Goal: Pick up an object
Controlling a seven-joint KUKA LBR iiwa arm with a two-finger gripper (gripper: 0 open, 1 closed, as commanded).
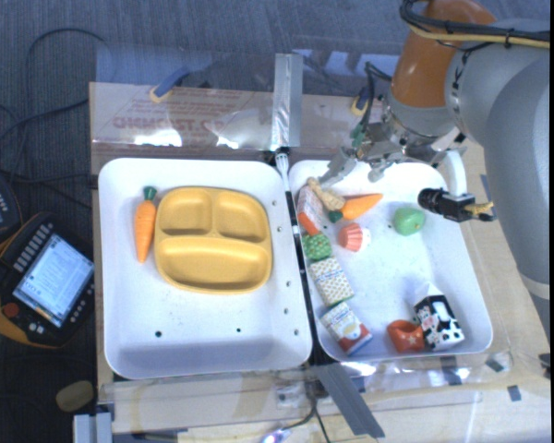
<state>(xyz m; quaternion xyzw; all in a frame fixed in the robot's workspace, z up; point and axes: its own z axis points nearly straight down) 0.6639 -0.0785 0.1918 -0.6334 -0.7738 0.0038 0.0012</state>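
Observation:
My gripper [358, 166] hangs over the far edge of the right bin [466, 275], its fingers spread with nothing between them. Just below it lie a tan biscuit-like piece [325, 195] and a small orange carrot [362, 206]. A green ball [408, 220] sits to the right of the carrot. A pink-and-white cupcake toy [353, 238] lies below it. Along the bin's left wall run a red-white packet [308, 220], a green block [317, 245], a checkered box [332, 280] and a small carton [344, 327].
A cow-patterned carton [439, 321] and a red toy [404, 337] fill the right bin's near right corner. The left bin [120, 330] holds a yellow divided plate [212, 240] and a carrot [144, 229]. A handheld controller [37, 280] lies left of the bench.

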